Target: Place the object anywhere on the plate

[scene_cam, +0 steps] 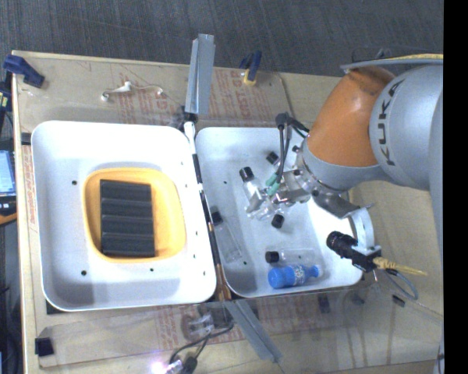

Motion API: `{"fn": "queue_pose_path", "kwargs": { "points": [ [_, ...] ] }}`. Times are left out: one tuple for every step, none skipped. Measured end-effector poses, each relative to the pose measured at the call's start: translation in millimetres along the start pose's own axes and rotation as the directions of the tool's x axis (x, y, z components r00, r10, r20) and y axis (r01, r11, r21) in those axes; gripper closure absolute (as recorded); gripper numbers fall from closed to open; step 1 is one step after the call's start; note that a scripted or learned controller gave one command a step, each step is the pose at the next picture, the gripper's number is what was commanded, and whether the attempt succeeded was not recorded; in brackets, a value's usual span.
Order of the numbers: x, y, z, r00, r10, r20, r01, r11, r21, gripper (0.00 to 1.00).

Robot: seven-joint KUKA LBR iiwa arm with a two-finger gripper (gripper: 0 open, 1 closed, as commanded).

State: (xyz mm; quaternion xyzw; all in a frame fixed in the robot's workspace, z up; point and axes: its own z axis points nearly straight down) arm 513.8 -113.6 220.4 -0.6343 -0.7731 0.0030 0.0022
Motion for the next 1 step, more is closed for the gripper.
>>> {"fn": "queue_pose_path", "kwargs": {
  "points": [
    [0.1,0.1,-0.1,1.0,0.0,0.0,0.0,1.0,0.0,0.0]
  ]
}}
